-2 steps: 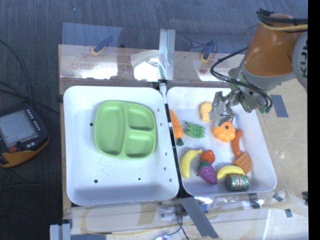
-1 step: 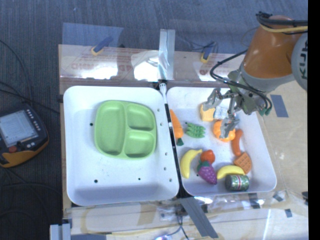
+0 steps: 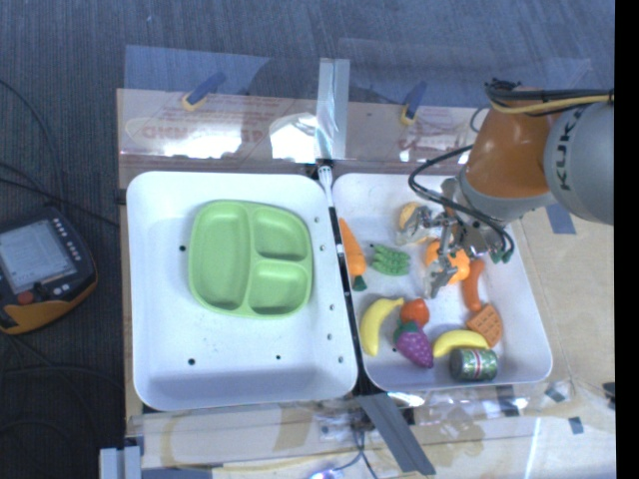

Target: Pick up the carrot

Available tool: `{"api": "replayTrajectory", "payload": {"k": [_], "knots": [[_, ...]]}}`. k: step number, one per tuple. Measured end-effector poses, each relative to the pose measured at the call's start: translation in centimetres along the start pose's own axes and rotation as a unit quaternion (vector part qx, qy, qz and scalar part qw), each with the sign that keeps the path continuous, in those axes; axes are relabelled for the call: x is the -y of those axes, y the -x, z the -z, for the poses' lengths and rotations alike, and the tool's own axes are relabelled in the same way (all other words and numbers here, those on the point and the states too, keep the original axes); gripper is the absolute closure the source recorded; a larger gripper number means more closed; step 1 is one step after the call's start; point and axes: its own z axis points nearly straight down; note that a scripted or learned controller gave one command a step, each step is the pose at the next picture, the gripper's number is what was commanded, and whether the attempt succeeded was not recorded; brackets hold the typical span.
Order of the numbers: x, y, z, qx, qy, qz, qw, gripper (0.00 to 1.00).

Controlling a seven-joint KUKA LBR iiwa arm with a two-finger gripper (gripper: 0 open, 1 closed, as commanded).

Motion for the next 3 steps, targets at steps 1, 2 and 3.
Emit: {"api": "replayTrajectory", "payload": {"k": [1, 2, 3], "knots": [[-0.1, -0.1, 0.5, -0.002, 0.0, 0.0, 1.0, 1.0], [3.8, -0.5, 12.6, 0.0, -0.001, 0.084, 0.9965, 1.0], [3.7, -0.6, 12.2, -0.003, 0.001, 0.085, 0.9964, 0.0]]}}
